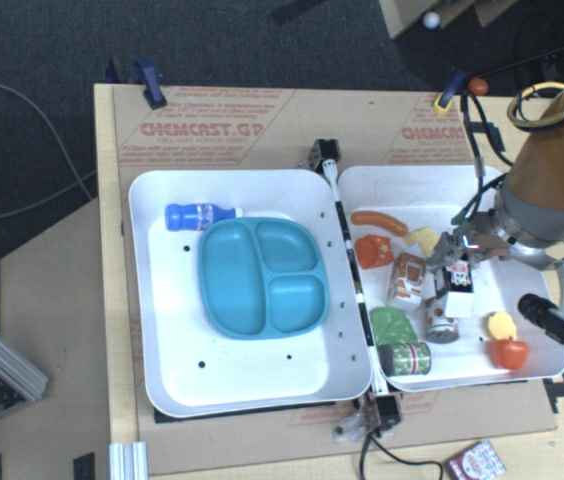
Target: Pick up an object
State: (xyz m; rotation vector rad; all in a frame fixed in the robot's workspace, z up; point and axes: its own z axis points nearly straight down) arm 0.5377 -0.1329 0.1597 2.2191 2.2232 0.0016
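A small red-and-white packet (pixel 475 461) lies on the bench's near edge, outside the bins, at the bottom of the camera view; behind it the brown bench (pixel 262 118) bears two shallow white bins side by side; the left bin (pixel 152 298) holds a large teal divided plate (pixel 261 274) with three compartments, and a blue-and-white bottle (pixel 196 215) lying on its side just beyond the plate's far left rim; the right bin (pixel 382 183) holds the clutter; the grey arm (pixel 552 183) with its orange band comes in from the right and its gripper (pixel 455 258) hangs low over the middle of that bin, above a dark carton (pixel 459 278); whether the fingers are apart or together cannot be told, and nothing can be seen between them; around it lie a green leafy piece (pixel 392 324) touching a green-labelled can (pixel 405 358) on its side at the near edge, a brown snack packet (pixel 406 278), a long red-orange sausage (pixel 379 222) near the far wall, a red-orange pepper-like piece (pixel 372 252), a silver-topped tin (pixel 442 325), a red tomato (pixel 510 352) touching a yellow lemon-like piece (pixel 501 324), and a small pale yellow piece (pixel 423 237).
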